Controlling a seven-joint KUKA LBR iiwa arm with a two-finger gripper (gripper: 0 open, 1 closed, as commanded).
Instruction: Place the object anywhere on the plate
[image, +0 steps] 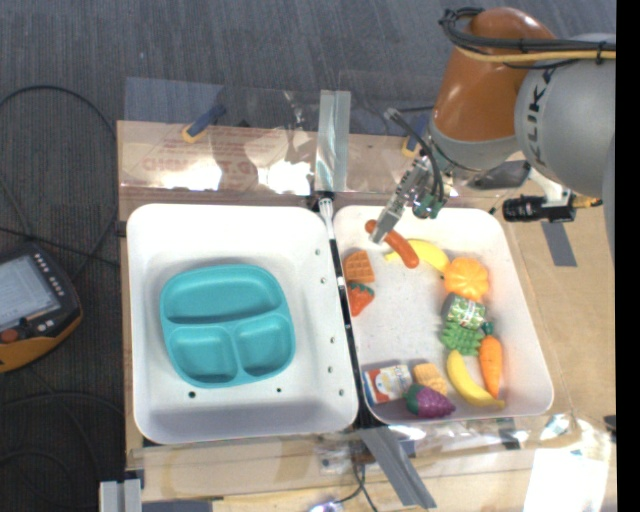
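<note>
The hand (385, 222) hangs over the far left corner of the right bin (525, 300), its tip right at the upper end of a toy hot dog (398, 247); whether it grips it, I cannot tell. The sausage looks light, stiff and slick (probably hollow plastic), so a pinch across its middle seems safest, with the teal plate (228, 322) well off to the hand's left.

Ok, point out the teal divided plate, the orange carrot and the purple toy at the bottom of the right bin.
Teal divided plastic plate (228, 322): camera view, central ridge between compartments.
Orange toy carrot (491, 364): camera view, middle of its body.
Purple toy fruit (430, 402): camera view, its centre.
</note>
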